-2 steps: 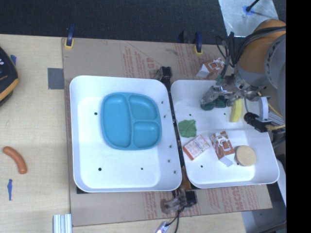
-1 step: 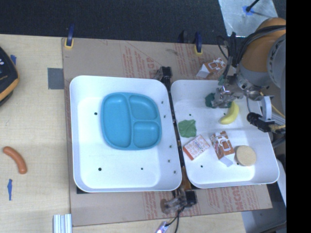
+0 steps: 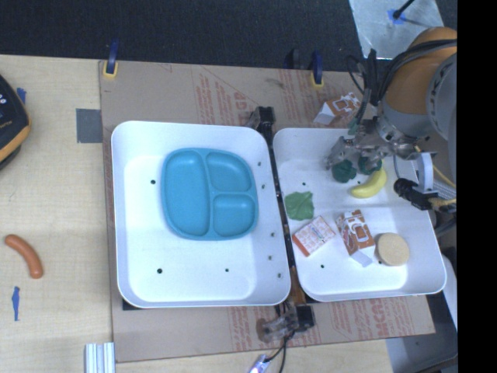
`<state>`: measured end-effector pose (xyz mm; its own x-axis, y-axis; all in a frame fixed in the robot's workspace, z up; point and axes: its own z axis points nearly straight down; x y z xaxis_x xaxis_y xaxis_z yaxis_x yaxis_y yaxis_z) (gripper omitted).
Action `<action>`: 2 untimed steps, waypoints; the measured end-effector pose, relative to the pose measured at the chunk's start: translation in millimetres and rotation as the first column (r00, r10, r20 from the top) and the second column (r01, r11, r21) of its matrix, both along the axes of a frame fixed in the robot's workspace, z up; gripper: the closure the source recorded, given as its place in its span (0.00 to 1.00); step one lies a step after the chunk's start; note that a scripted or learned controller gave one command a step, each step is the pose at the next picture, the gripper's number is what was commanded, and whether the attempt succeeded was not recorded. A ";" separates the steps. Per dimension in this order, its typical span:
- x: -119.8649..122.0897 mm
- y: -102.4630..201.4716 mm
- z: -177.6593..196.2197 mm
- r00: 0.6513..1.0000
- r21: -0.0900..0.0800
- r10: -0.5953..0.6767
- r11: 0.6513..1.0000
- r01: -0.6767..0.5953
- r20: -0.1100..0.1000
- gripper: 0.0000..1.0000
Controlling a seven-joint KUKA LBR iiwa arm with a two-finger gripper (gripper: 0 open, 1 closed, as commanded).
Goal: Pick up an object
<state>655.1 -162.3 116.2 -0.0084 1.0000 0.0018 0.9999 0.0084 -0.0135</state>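
Left bin [image 3: 124, 208] holds a blue divided plate [image 3: 208, 192]. Right bin [image 3: 311, 282]: arm cut off at its far side, gripper [image 3: 353, 158] low over a dark green object [image 3: 342, 172], half hidden. Yellow banana [image 3: 370, 185] just beside that object; whether the gripper grasps anything, cannot tell.

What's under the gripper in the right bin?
Under the gripper sits a dark green object, with a banana just beside it. The gripper covers the green object's top, so its shape and any contact are hidden.
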 end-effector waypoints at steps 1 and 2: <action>0.3 -0.6 10.7 1.000 0.000 0.002 1.000 -0.002 -0.001 1.00; 1.3 53.8 32.8 1.000 -0.002 -0.003 1.000 0.003 0.010 1.00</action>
